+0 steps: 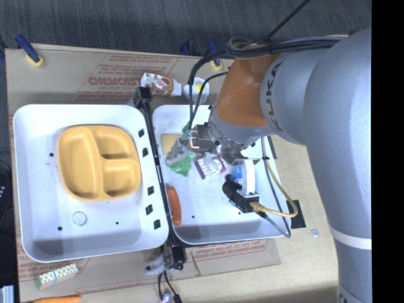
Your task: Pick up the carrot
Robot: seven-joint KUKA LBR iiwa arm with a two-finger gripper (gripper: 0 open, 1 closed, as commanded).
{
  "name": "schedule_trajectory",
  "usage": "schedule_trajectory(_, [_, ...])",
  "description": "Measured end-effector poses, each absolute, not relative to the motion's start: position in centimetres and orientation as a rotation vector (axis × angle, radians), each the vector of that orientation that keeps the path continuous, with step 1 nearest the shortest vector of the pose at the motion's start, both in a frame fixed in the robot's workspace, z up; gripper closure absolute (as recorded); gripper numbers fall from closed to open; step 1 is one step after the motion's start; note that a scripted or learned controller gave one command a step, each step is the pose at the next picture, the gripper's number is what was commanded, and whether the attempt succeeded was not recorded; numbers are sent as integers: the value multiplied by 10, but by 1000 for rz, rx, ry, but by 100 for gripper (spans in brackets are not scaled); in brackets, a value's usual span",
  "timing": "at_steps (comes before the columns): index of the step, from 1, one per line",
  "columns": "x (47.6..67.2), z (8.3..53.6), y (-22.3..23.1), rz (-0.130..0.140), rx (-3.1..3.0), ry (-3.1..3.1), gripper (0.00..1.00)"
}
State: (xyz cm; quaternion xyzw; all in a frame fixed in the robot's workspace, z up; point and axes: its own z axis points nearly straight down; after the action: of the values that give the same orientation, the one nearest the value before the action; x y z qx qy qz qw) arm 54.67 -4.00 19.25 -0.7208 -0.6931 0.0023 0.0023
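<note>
The carrot (175,206) is a small orange stick lying along the left wall of the right bin (208,232), near its front. My gripper (197,145) hangs over the middle of that bin, above and to the right of the carrot, well apart from it. It sits among a green item (181,162), a purple-and-white packet (210,167) and a yellow slab (168,144). The wrist hides the fingers.
The left bin (38,188) holds a yellow divided tray (99,161). A blue-and-white item (243,174) lies right of the packet. A black connector with a yellow cable (252,204) trails over the right bin. A small packet (158,83) rests beyond the bins.
</note>
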Motion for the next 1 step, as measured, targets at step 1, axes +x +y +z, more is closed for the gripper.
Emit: schedule_trajectory(1, [583,192,-26,3,-2168,-2271,0])
